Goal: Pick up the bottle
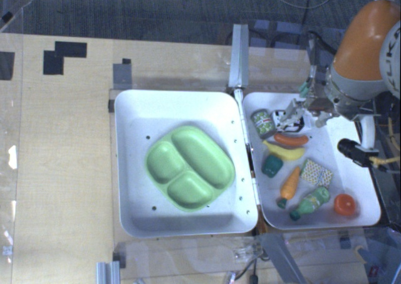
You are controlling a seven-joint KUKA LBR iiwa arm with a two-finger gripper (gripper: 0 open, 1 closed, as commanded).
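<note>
The bottle (pixel 311 202) is green with a dark cap and lies on its side near the front of the right bin (pixel 369 214), cap toward the lower left. My gripper (pixel 292 117) hangs over the back of that bin, well behind the bottle. It is above a red sausage (pixel 291 140) and next to a small can (pixel 263 122). Nothing from the bin is seen lifted in it.
Around the bottle lie a carrot (pixel 289 185), a patterned box (pixel 316 173), a red tomato (pixel 344 204), a teal cup (pixel 272 165) and a banana (pixel 287 152). The left bin (pixel 135 120) holds a green divided plate (pixel 190 167). A metal divider (pixel 239 57) stands between the bins.
</note>
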